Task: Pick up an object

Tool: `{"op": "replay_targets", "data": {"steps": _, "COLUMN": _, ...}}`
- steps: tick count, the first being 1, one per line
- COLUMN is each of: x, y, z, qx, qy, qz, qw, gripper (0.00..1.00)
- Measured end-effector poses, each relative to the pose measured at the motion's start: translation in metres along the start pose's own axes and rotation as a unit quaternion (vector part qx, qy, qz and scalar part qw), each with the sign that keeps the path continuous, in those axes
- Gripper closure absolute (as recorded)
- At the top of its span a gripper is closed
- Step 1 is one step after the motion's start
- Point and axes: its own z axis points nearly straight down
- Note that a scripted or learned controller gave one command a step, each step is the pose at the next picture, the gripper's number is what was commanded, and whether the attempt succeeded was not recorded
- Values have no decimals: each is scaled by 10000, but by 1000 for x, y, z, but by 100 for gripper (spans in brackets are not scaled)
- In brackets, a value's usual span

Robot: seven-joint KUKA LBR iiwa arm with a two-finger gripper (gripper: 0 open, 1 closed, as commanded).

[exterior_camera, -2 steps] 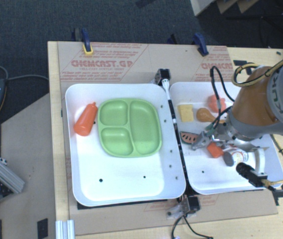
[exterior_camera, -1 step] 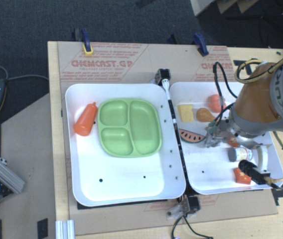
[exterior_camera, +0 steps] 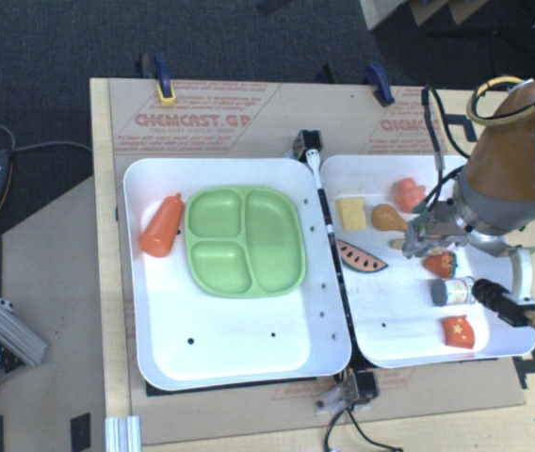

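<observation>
Camera view: a slanted look down on two white bins on a bench, arm reaching in from the right.
Arm (exterior_camera: pixel 508 172): grey with an orange band, bent low over the right bin (exterior_camera: pixel 390 332).
Gripper (exterior_camera: pixel 421 238): down among the toys in the right bin; how far it is open cannot be told, and nothing can be seen in its grasp.
Chicken drumstick (exterior_camera: pixel 388 218): just left of the gripper, close to touching.
Cheese block (exterior_camera: pixel 351 213): further left, beyond the drumstick.
Pink toy (exterior_camera: pixel 409 194): just behind the gripper, toward the bin's far wall.
Watermelon slice (exterior_camera: pixel 360 258): left and slightly forward of the gripper, near the bin's left wall.
Strawberry (exterior_camera: pixel 442 264): just in front and right of the gripper.
Small can (exterior_camera: pixel 451 292): forward of the strawberry.
Red toy (exterior_camera: pixel 459 331): furthest forward, near the front rim.
Left bin (exterior_camera: pixel 230 347): well to the gripper's left, holding a green divided plate (exterior_camera: pixel 246 241) and an orange bottle (exterior_camera: pixel 161 226) beside it.
</observation>
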Motion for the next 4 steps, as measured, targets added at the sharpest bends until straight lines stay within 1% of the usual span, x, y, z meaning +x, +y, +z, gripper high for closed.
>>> {"op": "replay_targets", "data": {"steps": 1, "x": 1, "y": -2, "z": -63, "qx": 3, "qy": 2, "qz": -2, "qw": 10000, "gripper": 100}}
{"op": "replay_targets", "data": {"steps": 2, "x": 1, "y": -2, "z": -68, "qx": 19, "qy": 5, "qz": 0, "qw": 10000, "gripper": 100}}
{"op": "replay_targets", "data": {"steps": 3, "x": 59, "y": -13, "z": -58, "qx": 51, "qy": 24, "qz": -23, "qw": 10000, "gripper": 100}}
{"op": "replay_targets", "data": {"steps": 4, "x": 67, "y": -10, "z": -61, "qx": 31, "qy": 11, "qz": -7, "qw": 10000, "gripper": 100}}
